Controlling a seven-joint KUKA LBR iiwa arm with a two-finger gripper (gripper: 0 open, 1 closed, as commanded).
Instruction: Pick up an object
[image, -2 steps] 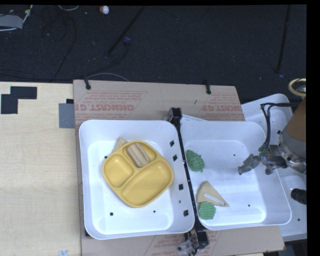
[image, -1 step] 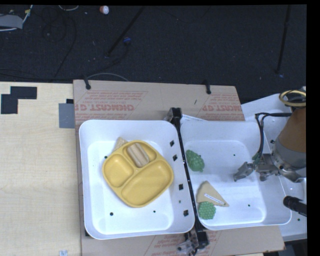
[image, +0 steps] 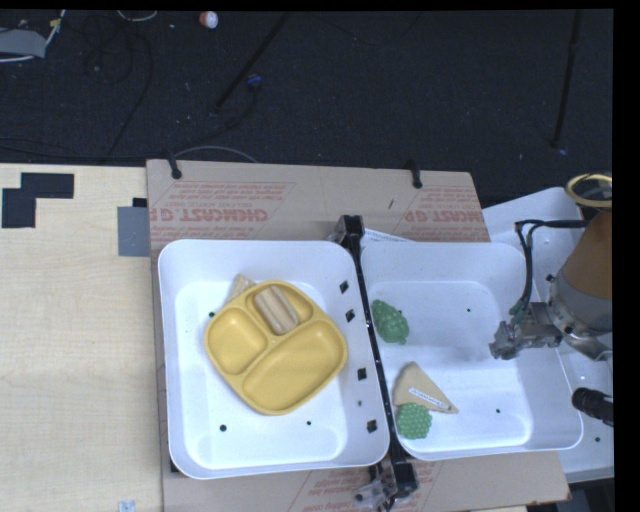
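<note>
The right bin (image: 470, 300) holds a green bumpy lump (image: 390, 322) near its left wall. A beige wedge (image: 422, 389) lies near its front left, with a second green lump (image: 413, 421) touching the wedge's front side. My gripper (image: 508, 343) hangs over the right bin's right side, well to the right of all three objects. The grey arm with its orange band (image: 600, 262) comes in from the right edge. Nothing shows in the gripper.
The left bin (image: 190, 400) bears a yellow divided plate (image: 290, 365) with a tan ridged piece (image: 275, 308) in its upper compartment. A black divider (image: 365, 340) runs between the bins. Cardboard (image: 300, 205) lies under both bins, and a black cable (image: 527, 260) loops beside the arm.
</note>
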